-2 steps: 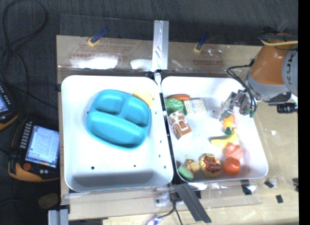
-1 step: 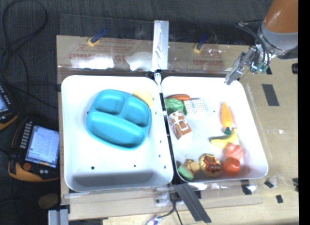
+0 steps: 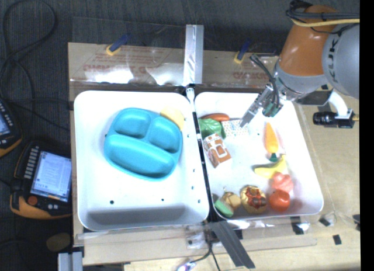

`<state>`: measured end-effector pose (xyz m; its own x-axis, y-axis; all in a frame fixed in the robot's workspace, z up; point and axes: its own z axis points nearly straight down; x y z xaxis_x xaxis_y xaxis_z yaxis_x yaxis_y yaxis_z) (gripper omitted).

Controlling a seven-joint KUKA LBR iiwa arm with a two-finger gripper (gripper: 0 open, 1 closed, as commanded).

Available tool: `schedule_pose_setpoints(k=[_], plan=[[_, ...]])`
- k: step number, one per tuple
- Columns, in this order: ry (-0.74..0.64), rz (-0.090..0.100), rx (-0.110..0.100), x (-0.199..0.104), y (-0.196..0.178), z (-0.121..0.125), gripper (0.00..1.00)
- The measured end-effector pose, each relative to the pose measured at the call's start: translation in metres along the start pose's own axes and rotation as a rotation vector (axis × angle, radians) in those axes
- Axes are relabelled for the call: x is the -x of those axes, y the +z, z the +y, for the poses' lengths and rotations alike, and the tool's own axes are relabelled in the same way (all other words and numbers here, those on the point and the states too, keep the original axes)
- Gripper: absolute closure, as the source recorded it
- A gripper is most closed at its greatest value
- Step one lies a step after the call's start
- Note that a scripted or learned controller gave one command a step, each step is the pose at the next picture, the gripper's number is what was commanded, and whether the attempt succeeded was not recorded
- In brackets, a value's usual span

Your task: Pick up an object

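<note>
The claw (image 3: 255, 114) hangs over the right bin (image 3: 304, 147), grip indiscernible.

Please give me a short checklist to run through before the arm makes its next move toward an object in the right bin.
1. Hand is over the right bin, not the left one: ok.
2. Nothing is between its fingers yet: ok, none seen there.
3. A target lies close below: ok, the speckled grey block sits just beside the fingertips.
4. Target has room around it: not ok, the green toy and the orange-and-white box crowd its left side.
5. Hand is clear of the divider wall: ok.
6. Height of the hand above the bin floor: cannot tell from this slanted view.
</note>
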<state>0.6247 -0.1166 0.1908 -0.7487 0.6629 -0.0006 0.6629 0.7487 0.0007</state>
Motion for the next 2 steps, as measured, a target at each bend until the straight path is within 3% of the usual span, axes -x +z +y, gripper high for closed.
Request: schedule_pose_setpoints(k=[1,2], plan=[[0.075,-0.001,-0.002,-0.009,-0.014,-0.06,1.0],[0.424,-0.002,-0.003,0.03,0.03,-0.081,1.0]])
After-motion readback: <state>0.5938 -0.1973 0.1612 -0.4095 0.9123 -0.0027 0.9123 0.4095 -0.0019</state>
